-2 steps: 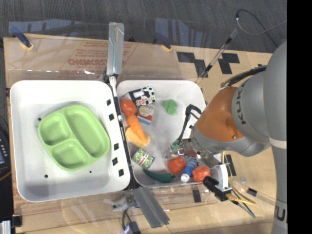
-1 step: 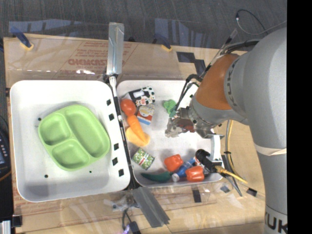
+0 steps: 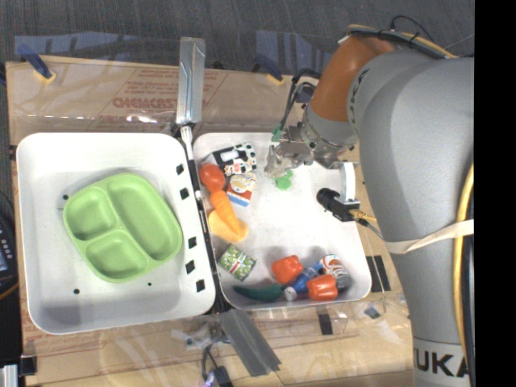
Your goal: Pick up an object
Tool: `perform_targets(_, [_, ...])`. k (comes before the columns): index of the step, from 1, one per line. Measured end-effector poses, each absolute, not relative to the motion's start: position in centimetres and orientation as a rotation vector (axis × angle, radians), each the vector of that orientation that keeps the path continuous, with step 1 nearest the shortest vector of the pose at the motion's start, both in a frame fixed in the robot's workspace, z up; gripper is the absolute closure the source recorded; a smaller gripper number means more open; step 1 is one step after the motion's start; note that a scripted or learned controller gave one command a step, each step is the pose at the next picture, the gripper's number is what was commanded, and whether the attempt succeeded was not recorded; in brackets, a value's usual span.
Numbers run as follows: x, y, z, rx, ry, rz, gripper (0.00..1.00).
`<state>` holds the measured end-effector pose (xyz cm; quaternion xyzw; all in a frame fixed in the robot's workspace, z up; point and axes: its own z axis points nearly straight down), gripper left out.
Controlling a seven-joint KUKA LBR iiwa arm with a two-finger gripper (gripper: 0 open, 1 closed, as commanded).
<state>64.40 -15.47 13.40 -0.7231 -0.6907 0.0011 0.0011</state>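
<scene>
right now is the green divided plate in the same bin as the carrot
No, the green divided plate lies in the left bin, while the carrot lies in the right bin.

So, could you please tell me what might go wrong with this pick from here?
The pincer hangs over a small green object near the right bin's far wall; something that small could easily slip or be missed. The black-and-white item lies close beside it, so a slightly off descent might nudge that instead. The arm looms over this bin, hiding part of it from the camera.
</scene>
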Motion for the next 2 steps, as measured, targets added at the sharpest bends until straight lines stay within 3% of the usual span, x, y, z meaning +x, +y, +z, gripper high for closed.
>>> perform_targets(1, [58.4, -17.3, 25.2, -2.153, -2.292, -0.003, 0.00])
perform_targets(2, [64.3, -12.1, 14.9, -2.030, -2.387, 0.006, 0.00])
